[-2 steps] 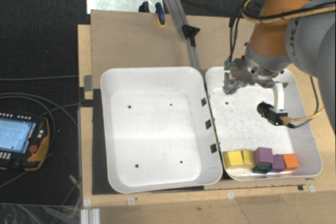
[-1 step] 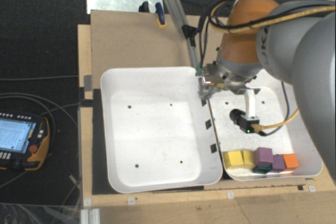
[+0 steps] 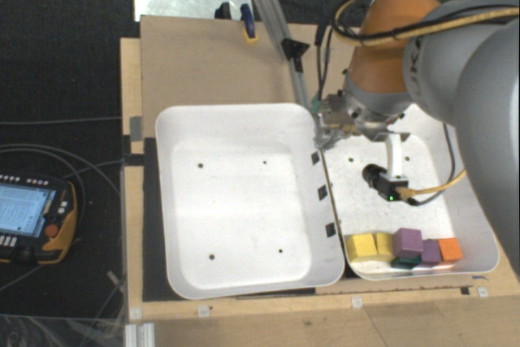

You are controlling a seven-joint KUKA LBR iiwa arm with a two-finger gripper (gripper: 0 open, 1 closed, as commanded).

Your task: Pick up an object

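- A row of small blocks is found against the near wall of the right bin [image 3: 361, 195]: yellow block [image 3: 363, 246], purple block [image 3: 408, 240], dark green block [image 3: 404, 261] and orange block [image 3: 450, 249], touching or just beside one another.
- The row's long axis runs along that wall, across the view.
- Bare bin floor is seen between the row and the gripper; no obstacle is noted there.
- The gripper [image 3: 323, 130] is placed at the far end of the rim shared by both bins, well apart from the blocks, which lie nearward and to the view's right of it.
- Whether the gripper is open or closed cannot be told; nothing appears to be held.
- The left bin [image 3: 236, 199] lies beside it.
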